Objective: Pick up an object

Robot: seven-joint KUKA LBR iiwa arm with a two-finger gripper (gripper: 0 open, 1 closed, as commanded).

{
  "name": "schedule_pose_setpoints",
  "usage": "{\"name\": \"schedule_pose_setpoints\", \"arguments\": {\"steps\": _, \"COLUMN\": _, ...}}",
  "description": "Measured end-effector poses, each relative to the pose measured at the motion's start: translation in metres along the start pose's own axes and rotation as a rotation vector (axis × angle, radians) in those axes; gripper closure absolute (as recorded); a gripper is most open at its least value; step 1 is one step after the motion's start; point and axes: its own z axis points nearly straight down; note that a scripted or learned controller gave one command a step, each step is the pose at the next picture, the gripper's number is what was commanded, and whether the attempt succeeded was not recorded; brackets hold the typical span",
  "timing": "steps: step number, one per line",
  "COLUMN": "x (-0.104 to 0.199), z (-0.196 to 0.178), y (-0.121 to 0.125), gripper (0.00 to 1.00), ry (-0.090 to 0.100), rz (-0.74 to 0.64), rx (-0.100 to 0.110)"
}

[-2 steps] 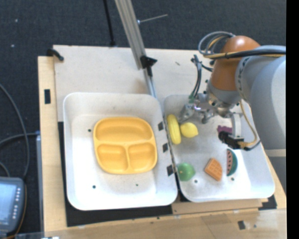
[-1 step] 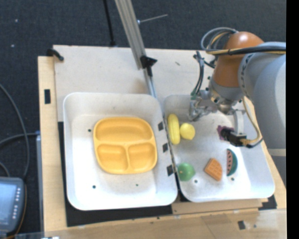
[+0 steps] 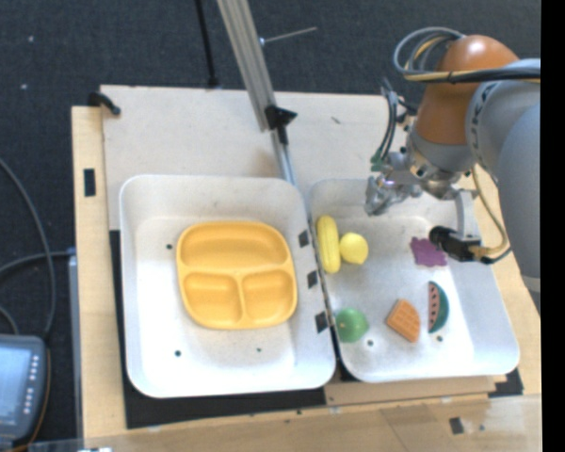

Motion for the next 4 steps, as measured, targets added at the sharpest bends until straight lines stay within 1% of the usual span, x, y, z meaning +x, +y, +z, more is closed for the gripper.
{"name": "schedule_pose_setpoints", "arguments": {"steps": 1, "x": -0.004, "z": -0.046, "y": 0.007, "gripper": 1.0, "ry": -0.001, "rz": -0.005, "rx": -0.001}}
{"name": "schedule_pose_setpoints", "arguments": {"steps": 2, "x": 0.001, "z": -0.109, "y": 0.005, "gripper": 1.0, "ry": -0.001, "rz": -0.008, "rx": -0.003}}
{"name": "schedule_pose_setpoints", "arguments": {"steps": 3, "x": 0.045, "z": -0.107, "y": 0.013, "gripper": 1.0, "ry": 0.001, "rz": -0.011, "rx": 0.003}}
{"name": "schedule_pose_setpoints", "arguments": {"steps": 4, "x": 0.098, "z": -0.113, "y": 0.012, "gripper": 1.0, "ry": 0.002, "rz": -0.013, "rx": 0.005}}
